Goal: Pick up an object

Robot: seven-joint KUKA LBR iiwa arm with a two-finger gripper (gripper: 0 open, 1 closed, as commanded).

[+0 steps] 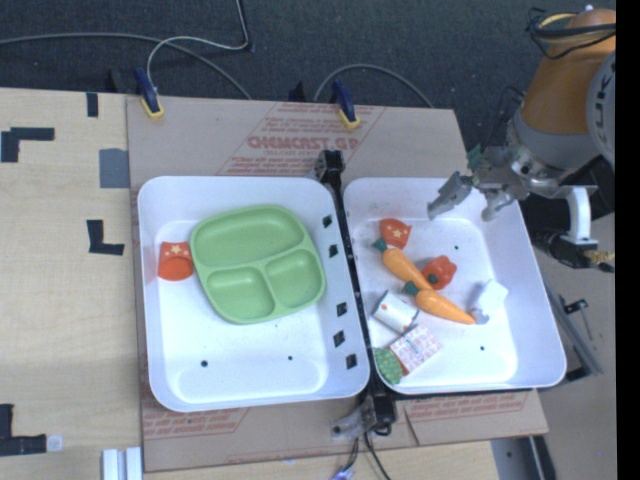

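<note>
My gripper (470, 203) hangs over the back right part of the right bin (520, 353), its two grey fingers spread open with nothing between them. Below and left of it lie a small red strawberry piece (395, 232), an orange carrot (404, 265), a red pepper-like piece (440, 271), a second carrot (443, 307), a white can (396, 311), a pale small object (489, 295) and a patterned packet (414, 349) with a green piece (388, 365) beside it.
The left bin (175, 368) holds a green sectioned plate (258, 263) and a small red object (175, 260) by its left wall. A black divider clip (330, 164) sits between the bins. Cables run across the dark floor behind.
</note>
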